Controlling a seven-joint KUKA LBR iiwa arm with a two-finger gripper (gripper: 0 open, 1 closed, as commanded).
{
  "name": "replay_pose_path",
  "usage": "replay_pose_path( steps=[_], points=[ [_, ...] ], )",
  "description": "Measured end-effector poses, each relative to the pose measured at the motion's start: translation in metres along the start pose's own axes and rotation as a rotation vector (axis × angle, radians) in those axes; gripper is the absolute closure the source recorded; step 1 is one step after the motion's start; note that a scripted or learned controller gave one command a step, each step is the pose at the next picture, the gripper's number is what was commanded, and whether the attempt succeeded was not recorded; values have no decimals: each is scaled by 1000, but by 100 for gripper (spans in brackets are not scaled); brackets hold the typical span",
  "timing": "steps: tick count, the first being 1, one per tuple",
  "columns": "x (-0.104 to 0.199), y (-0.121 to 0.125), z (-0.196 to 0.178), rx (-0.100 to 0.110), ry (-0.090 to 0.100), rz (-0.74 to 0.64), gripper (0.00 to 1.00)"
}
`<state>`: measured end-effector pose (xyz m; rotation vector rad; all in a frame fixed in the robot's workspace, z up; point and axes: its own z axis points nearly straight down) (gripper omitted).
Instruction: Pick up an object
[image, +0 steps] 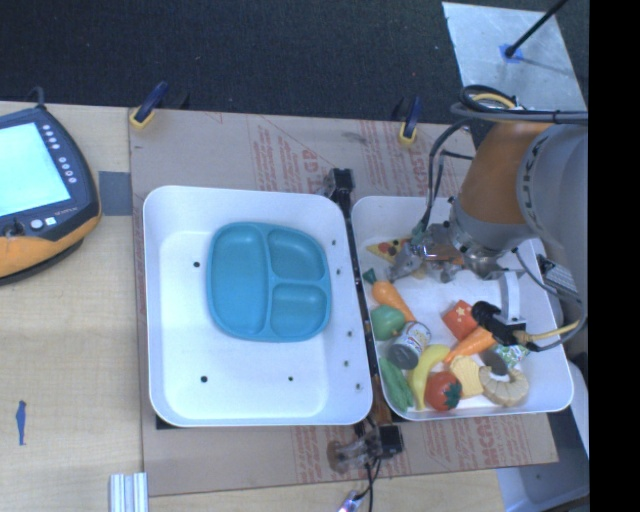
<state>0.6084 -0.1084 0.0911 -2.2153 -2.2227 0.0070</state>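
Note:
The right white bin (556, 398) holds a heap of toy foods. Among them are an orange carrot (391, 296), a green pepper (387, 322), a small tin can (407, 346), a yellow banana (430, 363), a red tomato (442, 392), a red block (459, 318) and a pale bread ring (503, 386). My gripper (418, 256) hangs low over the far part of this bin, just behind the carrot and beside a pizza slice (384, 248). The grey arm with its orange band (500, 170) covers the bin's far right corner.
The left white bin (175, 400) bears a blue divided plate (269, 280). A tablet in an orange case (40, 190) lies at the far left of the bench. Clamps sit along the cardboard's far edge, and cables trail by the right bin.

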Motion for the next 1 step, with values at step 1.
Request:
replay_pose_path(
  steps=[1],
  points=[
    [-41, 47, -2, 1, 2, 0, 0]
  ],
)
